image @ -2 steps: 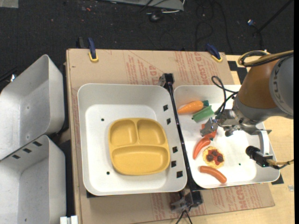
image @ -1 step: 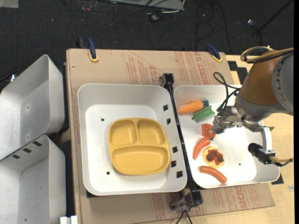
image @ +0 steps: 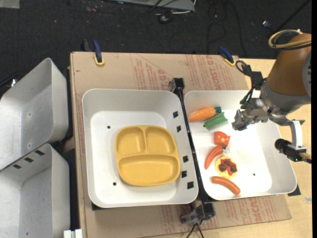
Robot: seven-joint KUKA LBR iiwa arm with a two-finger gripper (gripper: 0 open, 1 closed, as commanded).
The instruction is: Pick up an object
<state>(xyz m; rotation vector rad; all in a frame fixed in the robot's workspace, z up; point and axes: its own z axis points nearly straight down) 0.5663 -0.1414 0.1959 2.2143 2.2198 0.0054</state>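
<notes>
Though near the carrot (image: pixel 201 114), gripper (image: pixel 239 121) apart.

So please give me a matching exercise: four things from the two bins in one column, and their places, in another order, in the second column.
Things:
1. yellow divided plate
2. carrot
3. sausage
4. gripper

Places:
A. nearest the front edge of the right bin
B. above the right bin, just right of the green piece
C. in the left bin
D. at the back of the right bin, near the divider

Pairs: 1-C, 2-D, 3-A, 4-B
</notes>
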